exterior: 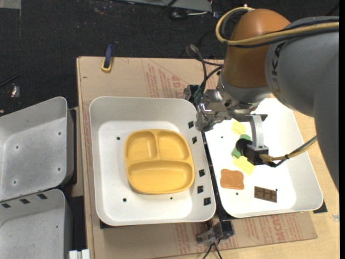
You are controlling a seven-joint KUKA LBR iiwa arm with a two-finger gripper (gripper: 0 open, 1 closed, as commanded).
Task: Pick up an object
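A robot gripper (208, 117) hangs low over the near-left wall of the right bin (302, 144), just where the two bins meet. It is seen from above, under the wrist, so whether it is wide or narrow cannot be told, and nothing shows held in it. Above it rises the grey arm (302, 58) with its orange band, reaching in from the right.

The small things lie in the right bin. A yellow piece (238, 127) lies just beside the gripper. Nearer the camera are a green piece (236, 152) and a second yellow piece (246, 165), close together. Below them lies a toast-coloured slice (232, 179), and near it a brown bar (265, 193) (ridged like chocolate).

The left bin (108, 144) holds a yellow divided plate (160, 162) lying flat in its middle. Both bins rest on a cardboard sheet (145, 74).
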